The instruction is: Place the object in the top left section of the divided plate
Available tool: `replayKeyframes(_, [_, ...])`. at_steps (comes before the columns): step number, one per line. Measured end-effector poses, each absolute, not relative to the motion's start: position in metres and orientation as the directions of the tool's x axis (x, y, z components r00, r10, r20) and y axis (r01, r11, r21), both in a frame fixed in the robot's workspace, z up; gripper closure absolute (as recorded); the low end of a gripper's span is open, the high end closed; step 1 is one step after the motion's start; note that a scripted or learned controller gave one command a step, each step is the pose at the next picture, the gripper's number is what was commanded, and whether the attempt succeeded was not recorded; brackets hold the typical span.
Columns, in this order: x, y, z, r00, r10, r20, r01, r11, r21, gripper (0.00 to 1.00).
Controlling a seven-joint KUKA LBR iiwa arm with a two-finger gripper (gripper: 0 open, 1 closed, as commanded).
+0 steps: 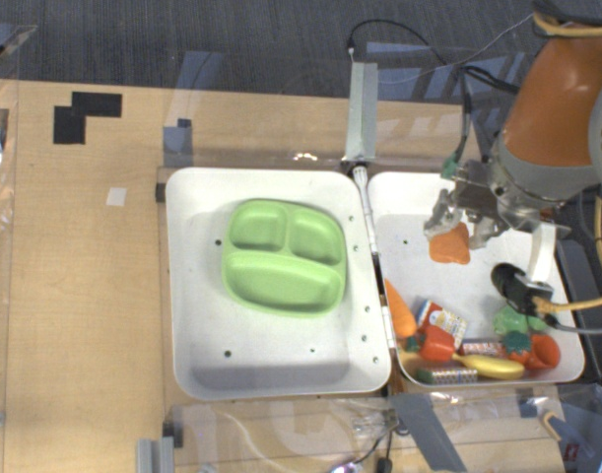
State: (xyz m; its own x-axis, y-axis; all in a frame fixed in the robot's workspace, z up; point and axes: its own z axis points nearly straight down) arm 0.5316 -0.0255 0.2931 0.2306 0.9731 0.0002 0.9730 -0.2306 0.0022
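A green divided plate (225, 264) lies in the left bin (197, 363), with two small sections at its far side and one long section nearer the camera. All three sections are bare. My gripper (460, 227) hangs over the far part of the right bin (404, 200), to the right of the plate. A small orange piece (450, 247) sits between its fingers, and the gripper is shut on it. The piece looks lifted slightly off the bin floor.
Several toys crowd the near end of the right bin: a carrot (400, 313), a red cup (436, 344), a banana (489, 366), a green piece (514, 323). A metal rail (371, 254) separates the two bins.
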Motion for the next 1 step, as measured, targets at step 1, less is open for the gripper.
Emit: replayKeyframes(1, [0.4871,0.0021,0.2611,0.234,0.972,0.001,0.972,-0.234,0.001,1.0])
